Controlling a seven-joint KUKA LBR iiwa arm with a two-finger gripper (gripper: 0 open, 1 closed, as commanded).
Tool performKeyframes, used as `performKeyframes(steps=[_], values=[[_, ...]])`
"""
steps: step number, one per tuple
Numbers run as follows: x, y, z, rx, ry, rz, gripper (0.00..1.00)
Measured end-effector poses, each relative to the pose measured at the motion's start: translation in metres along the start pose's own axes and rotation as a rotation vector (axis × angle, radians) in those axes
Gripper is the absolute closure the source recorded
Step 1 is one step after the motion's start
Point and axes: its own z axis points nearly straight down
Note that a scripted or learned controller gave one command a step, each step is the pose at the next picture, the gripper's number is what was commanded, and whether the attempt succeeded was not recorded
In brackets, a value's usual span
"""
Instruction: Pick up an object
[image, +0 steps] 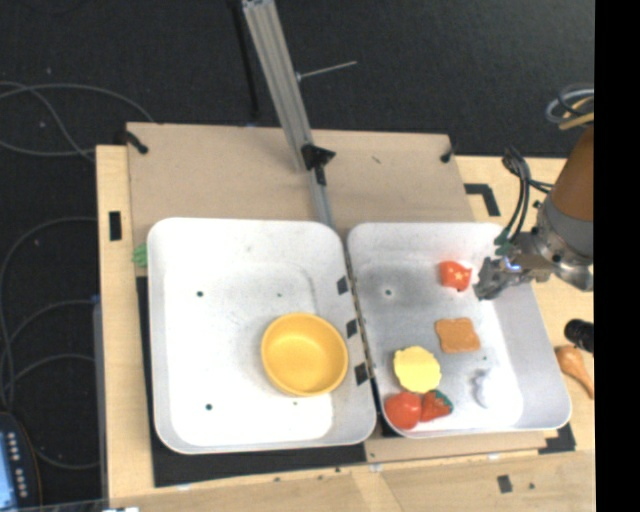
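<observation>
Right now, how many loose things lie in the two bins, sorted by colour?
Yellow: 2, the bowl and a round toy
Red: 2, a tomato and a strawberry
Tan: 1, a toast slice
Grey: 1, a small piece
Total: 6

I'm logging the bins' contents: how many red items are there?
2. A red item lies in the right bin near the gripper; another red piece sits at its front edge.

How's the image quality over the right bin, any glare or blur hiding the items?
Camera view: lighting is even and soft, no harsh glare on the right bin; the tool looks slightly blurred and dark against it; the toast, yellow piece and small tomato read clearly; a faint grey smudge nearby is too soft to identify.
</observation>
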Motion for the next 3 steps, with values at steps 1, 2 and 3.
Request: performKeyframes(steps=[1, 2, 3], values=[[-0.001, 0.001, -0.029, -0.003, 0.0, -0.001, 1.0], [0.05, 0.003, -0.032, 0.0, 0.002, -0.004, 1.0], [0.101, 0.011, -0.016, 0.002, 0.0, -0.002, 1.0]])
